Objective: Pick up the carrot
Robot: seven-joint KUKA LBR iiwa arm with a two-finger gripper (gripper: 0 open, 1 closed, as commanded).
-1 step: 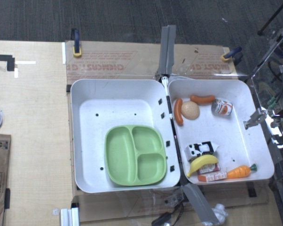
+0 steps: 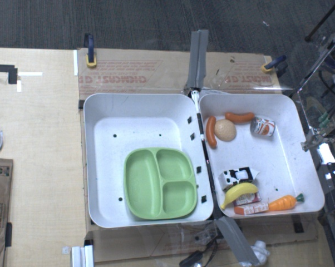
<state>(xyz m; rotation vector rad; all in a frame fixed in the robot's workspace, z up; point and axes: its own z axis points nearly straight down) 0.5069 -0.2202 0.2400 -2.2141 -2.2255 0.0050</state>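
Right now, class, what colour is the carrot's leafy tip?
Green, on the orange carrot, seen in the camera view.

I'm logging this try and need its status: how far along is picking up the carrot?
Nothing looks done yet. The carrot lies flat at the near edge of the right bin, beside the small red box and close to the banana. Nothing is in hand: no fingers are around the carrot. Left to do: the whole job, reaching in, closing on the carrot and lifting it.
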